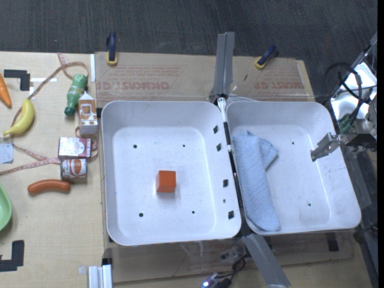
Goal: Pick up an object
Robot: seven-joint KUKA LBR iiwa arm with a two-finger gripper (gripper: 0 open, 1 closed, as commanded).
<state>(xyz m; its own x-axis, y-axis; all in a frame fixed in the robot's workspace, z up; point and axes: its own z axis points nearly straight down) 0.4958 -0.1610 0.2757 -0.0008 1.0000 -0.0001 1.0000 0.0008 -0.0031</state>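
Hand parked at the right bin's edge, nothing picked yet.

Nearest lies the orange block (167, 181), alone mid-floor in the left bin (114, 161); the blue cloth (257, 176) slumps along the right bin's (336, 215) left side. The hand (327, 144) sits at the right rim, grip state unreadable. Best bet: descend squarely over the block.

bins (114, 161): 2 | orange block (167, 181): 1 | blue cloth (257, 179): 1 | banana (21, 117): 1 | sausage (49, 187): 1 | green bottle (75, 92): 1 | clamps (111, 48): 2
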